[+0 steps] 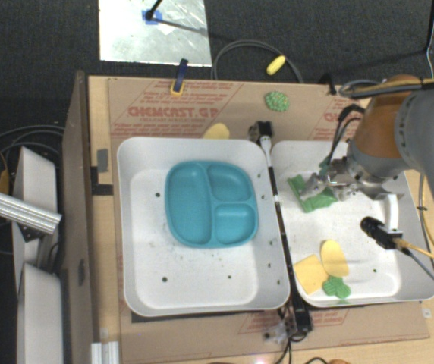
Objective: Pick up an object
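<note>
1. Dark floor all round the bench [164,101]. Its top is a brown sheet with two white bins side by side.
2. Left bin [137,226] holds a teal divided plate [211,203], flat and roughly centred. I read it as just another candidate, parked well apart from the rest.
3. Right bin [369,268] has the loose small stuff: a green piece [306,194] at far-left by the divider, two yellow slices [334,258] overlapping near the front, and a small green bit [337,287] touching them at the near rim.
4. Arm [422,127] reaches in from the right. Gripper [329,186] is low over the bin, right at the green piece and on its right side. My guess is that piece is the target, being nearest the tool.
5. I can't tell how wide the gripper is, or whether it has hold of anything. The piece looks to be lying on the bin floor.
6. Outside the bins, on the sheet: a bumpy green lump [277,101] and a yellow scrap [217,132] by the left bin's far rim.
7. Writing: red "CHEMCAST GP" on the sheet, far-left. The print at far-right is too broken to read.
</note>
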Action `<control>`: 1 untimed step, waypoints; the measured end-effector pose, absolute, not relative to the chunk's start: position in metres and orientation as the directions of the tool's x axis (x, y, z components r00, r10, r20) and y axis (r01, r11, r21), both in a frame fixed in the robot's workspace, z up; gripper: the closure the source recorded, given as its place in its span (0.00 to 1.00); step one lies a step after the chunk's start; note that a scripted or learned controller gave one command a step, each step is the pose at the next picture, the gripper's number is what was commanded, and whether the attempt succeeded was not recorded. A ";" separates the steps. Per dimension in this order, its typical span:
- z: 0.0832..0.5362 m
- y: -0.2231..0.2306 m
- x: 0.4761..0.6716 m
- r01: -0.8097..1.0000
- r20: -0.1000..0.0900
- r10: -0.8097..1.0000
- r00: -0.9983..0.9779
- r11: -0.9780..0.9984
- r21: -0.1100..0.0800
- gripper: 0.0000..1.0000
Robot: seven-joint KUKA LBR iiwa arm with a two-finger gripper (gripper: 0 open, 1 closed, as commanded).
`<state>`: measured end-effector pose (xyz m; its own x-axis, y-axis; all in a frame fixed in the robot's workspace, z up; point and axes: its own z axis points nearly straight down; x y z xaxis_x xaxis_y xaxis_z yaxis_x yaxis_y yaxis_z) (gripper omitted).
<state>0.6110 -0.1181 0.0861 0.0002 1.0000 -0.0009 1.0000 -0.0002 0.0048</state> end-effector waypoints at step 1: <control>0.086 -0.098 0.607 1.000 -0.002 1.000 -0.005 0.005 0.004 0.00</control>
<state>0.6070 -0.0979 0.0856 -0.0048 1.0000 -0.0019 1.0000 0.0048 0.0040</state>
